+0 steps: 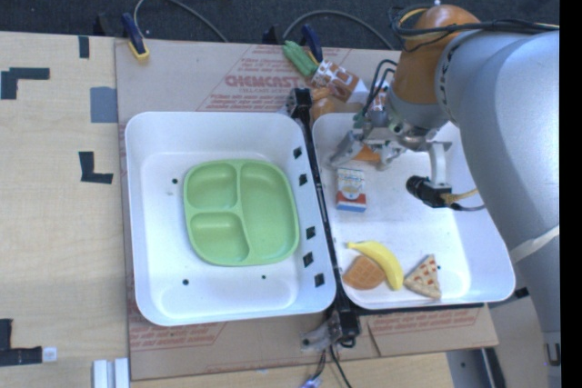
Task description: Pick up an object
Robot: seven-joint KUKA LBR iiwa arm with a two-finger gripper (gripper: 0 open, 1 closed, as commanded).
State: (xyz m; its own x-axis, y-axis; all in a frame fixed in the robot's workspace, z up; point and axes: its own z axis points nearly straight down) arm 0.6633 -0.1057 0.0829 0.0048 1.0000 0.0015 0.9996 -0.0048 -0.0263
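Two shallow white bins sit side by side on the table (55,223), their inner rims touching along a line of black clips. The left bin (145,223) holds a light green divided plate (242,212) with three compartments, lying flat near the middle and slightly toward the right wall; bare white floor rings it on every side, widest along the near edge. The right bin (473,241) holds the objects to be picked: a small carton (351,190) with red and blue print lies near the centre-left, a yellow toy banana (382,261) rests by the near rim with a round orange waffle-like piece (362,274) touching it, and a toy pizza slice (424,278) lies just beside them to the right. An orange object (367,154) shows at the far end of this bin, directly under the claw (366,144). The claw hangs low over that far end, close to the dividing rim, and whether its fingers are spread or closed cannot be told from here. The grey arm (505,104) covers much of the right bin's far corner and right side, while the middle floor between carton and pizza slice lies open. A green object (300,58) and a brown packet (333,83) rest outside the bins, beyond the far rim
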